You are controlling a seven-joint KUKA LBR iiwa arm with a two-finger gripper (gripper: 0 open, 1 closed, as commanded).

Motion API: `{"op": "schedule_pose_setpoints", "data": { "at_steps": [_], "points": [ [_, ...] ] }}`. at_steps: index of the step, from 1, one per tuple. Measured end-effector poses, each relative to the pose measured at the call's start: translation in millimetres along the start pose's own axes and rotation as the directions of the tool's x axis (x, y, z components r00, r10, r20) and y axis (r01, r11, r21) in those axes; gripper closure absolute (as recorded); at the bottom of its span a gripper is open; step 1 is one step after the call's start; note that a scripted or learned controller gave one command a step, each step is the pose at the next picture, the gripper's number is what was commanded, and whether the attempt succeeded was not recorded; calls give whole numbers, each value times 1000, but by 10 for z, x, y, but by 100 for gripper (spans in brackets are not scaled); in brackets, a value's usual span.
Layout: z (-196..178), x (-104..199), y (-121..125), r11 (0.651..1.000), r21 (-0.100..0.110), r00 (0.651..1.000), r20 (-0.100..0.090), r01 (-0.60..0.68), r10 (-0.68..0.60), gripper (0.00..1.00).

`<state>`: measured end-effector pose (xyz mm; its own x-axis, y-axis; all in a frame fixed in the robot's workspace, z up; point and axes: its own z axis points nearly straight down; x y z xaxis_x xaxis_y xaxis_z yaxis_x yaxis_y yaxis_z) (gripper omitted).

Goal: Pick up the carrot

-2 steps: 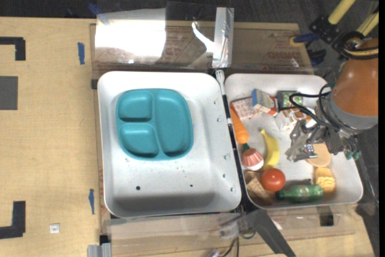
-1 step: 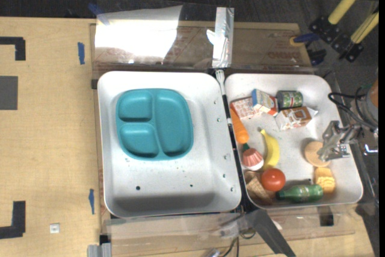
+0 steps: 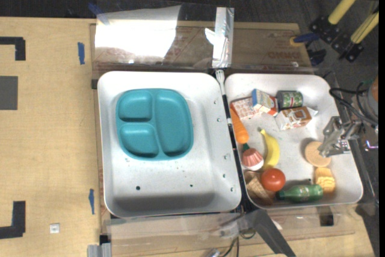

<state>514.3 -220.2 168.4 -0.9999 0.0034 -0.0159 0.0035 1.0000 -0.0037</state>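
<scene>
The carrot is a small orange stick with a green end. It lies along the left wall of the right bin, just left of the banana. My gripper hangs over the right side of that bin, above a round tan disc. It is well to the right of the carrot and apart from it. Nothing shows in its grasp.
The right bin also holds a tomato, a green bottle, a dark can, two small cartons, a strawberry-like piece and a yellow block. A teal divided plate sits in the left bin.
</scene>
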Motion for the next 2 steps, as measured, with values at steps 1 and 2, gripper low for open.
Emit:
{"op": "schedule_pose_setpoints", "data": {
  "at_steps": [1, 2],
  "points": [
    [-109, -21, -2, 1000, 2, 1000, 8, -2, 2, 100],
    [-220, -43, -6, 1000, 4, 1000, 16, -4, 3, 100]
  ]
}}
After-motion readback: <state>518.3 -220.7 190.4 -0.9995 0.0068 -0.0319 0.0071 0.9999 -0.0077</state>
